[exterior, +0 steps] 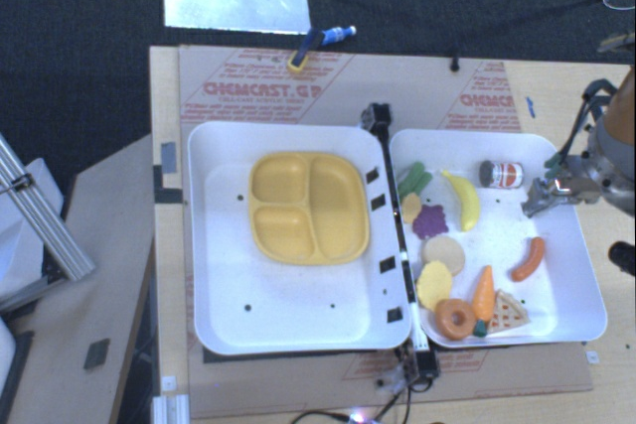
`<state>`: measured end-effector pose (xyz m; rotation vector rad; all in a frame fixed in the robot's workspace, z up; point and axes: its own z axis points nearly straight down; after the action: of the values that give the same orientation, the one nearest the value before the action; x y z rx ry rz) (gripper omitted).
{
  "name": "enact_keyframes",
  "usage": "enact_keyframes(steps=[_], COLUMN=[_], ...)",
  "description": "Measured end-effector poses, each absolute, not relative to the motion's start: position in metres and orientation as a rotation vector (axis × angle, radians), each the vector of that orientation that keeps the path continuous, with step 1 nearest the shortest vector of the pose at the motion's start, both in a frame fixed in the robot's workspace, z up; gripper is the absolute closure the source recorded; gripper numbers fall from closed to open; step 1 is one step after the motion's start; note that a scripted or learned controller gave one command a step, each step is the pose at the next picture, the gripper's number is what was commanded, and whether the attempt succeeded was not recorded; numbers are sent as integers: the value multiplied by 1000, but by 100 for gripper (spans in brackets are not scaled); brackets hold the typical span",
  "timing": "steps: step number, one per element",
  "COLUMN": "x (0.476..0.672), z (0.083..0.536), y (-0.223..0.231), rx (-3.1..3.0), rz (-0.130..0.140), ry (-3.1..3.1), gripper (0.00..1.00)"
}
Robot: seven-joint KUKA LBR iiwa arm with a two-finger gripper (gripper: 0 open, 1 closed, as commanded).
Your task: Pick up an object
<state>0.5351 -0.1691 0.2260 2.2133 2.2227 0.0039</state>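
Red toy sausage (528, 258) lies near the right bin's (586, 298) right edge, just below the gripper (545, 197), apart from it. Whether the gripper is apart or together cannot be told. A small can (502, 175) sits near the bin's far edge.

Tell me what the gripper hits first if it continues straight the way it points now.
The gripper points left and slightly down in the picture. Most likely it meets bare floor of the right white bin; the orange toy sausage lies just below that line. Its height is unclear.
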Motion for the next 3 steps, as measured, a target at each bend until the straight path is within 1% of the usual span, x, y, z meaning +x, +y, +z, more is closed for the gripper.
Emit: enact_keyframes(steps=[1,2,3], x=[532,525,509], z=[231,232,235], y=[-112,-68,-26], rx=[2211,2212,2212], rz=[5,3,3], ry=[2232,2232,2232], gripper=[100,100,100])
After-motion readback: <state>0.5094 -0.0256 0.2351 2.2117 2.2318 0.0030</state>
